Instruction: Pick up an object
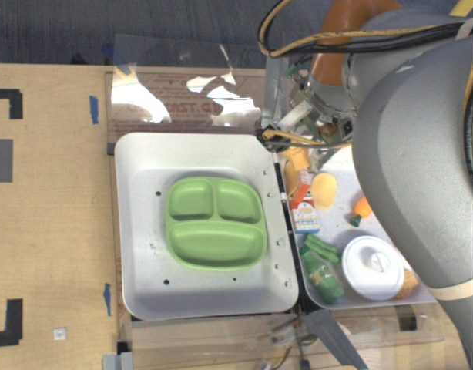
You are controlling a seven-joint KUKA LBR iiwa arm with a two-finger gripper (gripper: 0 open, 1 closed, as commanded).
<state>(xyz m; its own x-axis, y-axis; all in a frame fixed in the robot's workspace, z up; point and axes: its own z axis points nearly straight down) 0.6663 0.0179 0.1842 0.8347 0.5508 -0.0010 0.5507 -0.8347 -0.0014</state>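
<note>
At 9 o'clock, left bin (136, 284) holds only a green divided plate (216, 222), parked centre. Right bin (340, 172) at 3 o'clock has the pickable clutter: yellow egg-shaped item (324, 190), green packet (323, 268), white lid (372, 267). Gripper (313, 141) at 1 o'clock above the bin's far corner, likely staging a pick; grip state: cannot tell.

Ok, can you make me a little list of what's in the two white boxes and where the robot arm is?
left bin: holds a green divided plate
right bin: yellow lemon-like piece, small orange piece, green packet, white round lid, small carton
arm: reaches in from the right, covers much of the right bin
gripper: over the far end of the right bin; fingers too hidden to judge
holding anything: cannot tell
</note>
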